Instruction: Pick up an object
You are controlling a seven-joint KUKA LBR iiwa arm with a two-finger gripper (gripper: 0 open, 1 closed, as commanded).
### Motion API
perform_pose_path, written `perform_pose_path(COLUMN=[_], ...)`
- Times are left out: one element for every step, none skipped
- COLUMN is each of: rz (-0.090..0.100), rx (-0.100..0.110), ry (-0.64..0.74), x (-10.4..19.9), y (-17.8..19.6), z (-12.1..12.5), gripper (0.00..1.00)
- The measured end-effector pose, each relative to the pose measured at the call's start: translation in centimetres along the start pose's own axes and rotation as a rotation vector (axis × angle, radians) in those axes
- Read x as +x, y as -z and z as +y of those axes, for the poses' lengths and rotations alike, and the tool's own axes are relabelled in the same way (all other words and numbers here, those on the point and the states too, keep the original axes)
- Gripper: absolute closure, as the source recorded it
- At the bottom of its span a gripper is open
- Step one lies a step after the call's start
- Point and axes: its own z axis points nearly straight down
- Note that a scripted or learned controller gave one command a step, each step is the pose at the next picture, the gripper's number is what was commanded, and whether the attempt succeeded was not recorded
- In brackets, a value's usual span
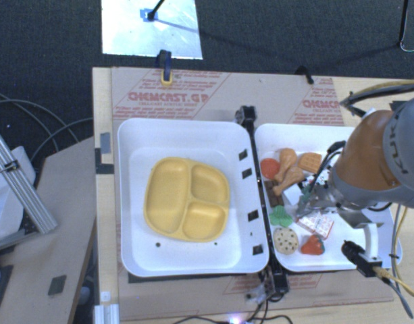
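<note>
- Camera view, from above the bench: the gripper (308,204) sits low over the right bin (298,135), its tip buried in a crowd of toy food; whether it is spread or closed, and whether it has hold of anything, cannot be told from this angle.
- Directly at the tip lies a small white card with red print (321,223), and a green piece (282,216) sits just to its left. Either looks the likeliest target. A flat card is a poor candidate, likely to slide away instead of lifting.
- Just beyond, a spotted cookie (285,239) and a red strawberry-like piece (313,246) lie near the bin's front edge. A closing grip could nudge them aside or catch two items at once.
- Farther back, a drumstick-shaped piece (286,167), an orange cracker (309,160), a red round piece (269,167) and a brown block (275,198) crowd together, leaving little room for a clean approach.
- The arm (379,160) covers much of the bin, so a collision with its wall is a real risk.
- Well apart, a yellow divided tray (187,198) rests in the left bin (186,130), out of harm's way.
</note>
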Motion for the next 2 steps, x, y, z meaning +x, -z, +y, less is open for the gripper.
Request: perform_pose_path(rz=[0.0,0.005], rx=[0.001,0.013], ry=[0.0,-0.001], x=[0.0,-1.5], y=[0.0,1.6], z=[0.0,-1.3], gripper=[0.0,0.0])
